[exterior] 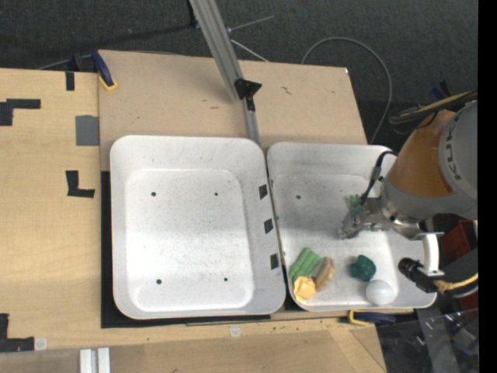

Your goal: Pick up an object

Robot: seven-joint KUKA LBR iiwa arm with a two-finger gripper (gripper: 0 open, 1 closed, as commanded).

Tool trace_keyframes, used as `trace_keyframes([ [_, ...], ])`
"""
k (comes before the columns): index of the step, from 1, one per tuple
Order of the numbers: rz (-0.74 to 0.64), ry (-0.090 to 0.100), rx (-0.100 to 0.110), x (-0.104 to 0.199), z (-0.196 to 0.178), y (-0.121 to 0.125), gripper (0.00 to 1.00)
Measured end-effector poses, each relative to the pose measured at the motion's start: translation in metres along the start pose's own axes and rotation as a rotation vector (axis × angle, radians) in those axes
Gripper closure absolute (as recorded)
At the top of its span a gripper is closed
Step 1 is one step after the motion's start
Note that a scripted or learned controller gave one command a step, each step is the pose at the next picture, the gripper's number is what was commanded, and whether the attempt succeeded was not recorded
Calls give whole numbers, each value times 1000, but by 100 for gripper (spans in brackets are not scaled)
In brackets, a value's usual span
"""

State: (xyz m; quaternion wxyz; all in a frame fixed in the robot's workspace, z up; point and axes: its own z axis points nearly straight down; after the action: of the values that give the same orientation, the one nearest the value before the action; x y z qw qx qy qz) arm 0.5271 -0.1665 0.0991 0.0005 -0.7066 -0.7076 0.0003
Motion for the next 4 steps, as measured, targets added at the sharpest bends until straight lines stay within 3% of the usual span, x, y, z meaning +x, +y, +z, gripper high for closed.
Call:
trace_keyframes([
  [3,1,-3,-6,-16,-157,-1,100],
  [4,-4,1,1,29,-144,5,100],
])
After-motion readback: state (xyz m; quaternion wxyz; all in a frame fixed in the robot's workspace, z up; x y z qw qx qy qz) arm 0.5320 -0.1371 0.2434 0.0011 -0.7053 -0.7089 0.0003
